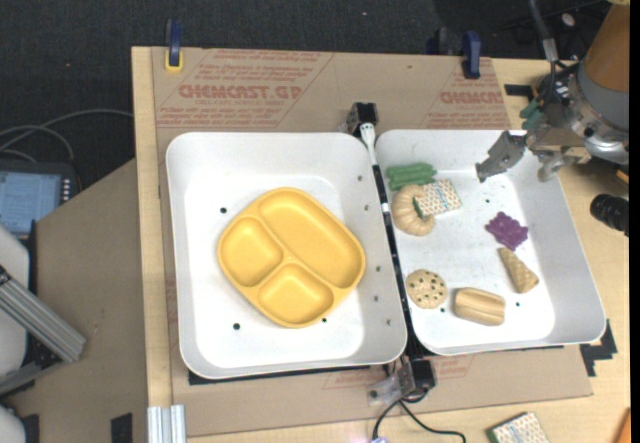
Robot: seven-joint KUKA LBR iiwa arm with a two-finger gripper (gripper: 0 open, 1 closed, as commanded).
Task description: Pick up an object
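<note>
The right bin [560,321] holds several toy foods: a green piece [410,174], a tan pastry [409,212] with a patterned packet [439,198] against it, purple grapes [506,228], a cone [518,270], a cookie [426,288] and a bread roll [479,306]. My gripper [516,168] hangs over the bin's back right part, above and behind the grapes. It is open and nothing sits between its fingers [496,159].
A yellow divided plate [290,256] lies in the left bin [190,231]. A black clip [362,116] sits at the back where the two bins meet. Bare white floor shows in the right bin's centre and back right corner.
</note>
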